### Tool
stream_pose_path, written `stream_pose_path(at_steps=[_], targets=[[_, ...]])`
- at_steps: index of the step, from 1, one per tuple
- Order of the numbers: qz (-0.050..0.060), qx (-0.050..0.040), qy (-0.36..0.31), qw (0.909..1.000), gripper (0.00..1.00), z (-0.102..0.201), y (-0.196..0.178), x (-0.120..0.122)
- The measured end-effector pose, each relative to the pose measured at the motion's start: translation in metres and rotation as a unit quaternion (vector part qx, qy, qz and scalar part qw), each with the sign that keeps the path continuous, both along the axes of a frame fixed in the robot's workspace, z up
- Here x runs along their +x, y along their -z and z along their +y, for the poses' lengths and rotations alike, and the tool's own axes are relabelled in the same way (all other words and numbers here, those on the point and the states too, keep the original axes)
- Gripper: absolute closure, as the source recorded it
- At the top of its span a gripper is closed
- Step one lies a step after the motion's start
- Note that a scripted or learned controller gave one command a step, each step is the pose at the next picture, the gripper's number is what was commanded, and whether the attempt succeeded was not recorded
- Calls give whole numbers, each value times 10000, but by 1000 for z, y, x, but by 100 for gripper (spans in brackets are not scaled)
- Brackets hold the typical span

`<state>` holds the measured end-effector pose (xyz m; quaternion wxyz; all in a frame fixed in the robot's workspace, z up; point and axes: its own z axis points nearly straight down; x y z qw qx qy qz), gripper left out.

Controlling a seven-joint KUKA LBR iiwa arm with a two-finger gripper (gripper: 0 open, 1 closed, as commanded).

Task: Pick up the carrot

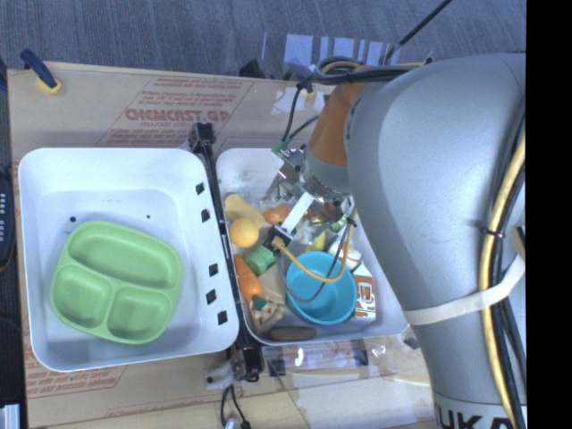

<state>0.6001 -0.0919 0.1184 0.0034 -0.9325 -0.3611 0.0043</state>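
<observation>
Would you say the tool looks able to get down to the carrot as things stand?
Probably yes, though it is tight. The carrot lies exposed against the right bin's left wall, but the blue bowl and green block crowd it, and the tool hovers just above.

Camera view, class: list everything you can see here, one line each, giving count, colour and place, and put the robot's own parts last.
Shallow plastic bins: two, white, side by side on the bench; left bin, right bin.
Divided plastic plate: one, light green, three compartments, lying in the left bin.
Round plastic bowl: one, blue, in the right bin, near its front right.
Toy carrot: one, orange, by the right bin's left wall.
Round toy fruit: one, yellow, just behind the carrot.
Small block: one, green, between the fruit and the bowl.
Cardboard sheet: one, brown with red print, under the bins.
Robot arm: one, grey with an orange band, over the right bin.
Hand: one, low among the right bin's items.
</observation>
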Motion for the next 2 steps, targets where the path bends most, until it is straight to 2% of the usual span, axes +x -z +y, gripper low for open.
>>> stream_pose_path(at_steps=[1,2], targets=[[-23,11,844,9964,0,-39,24,-21],[-20,12,1692,9856,0,45,-76,-18]])
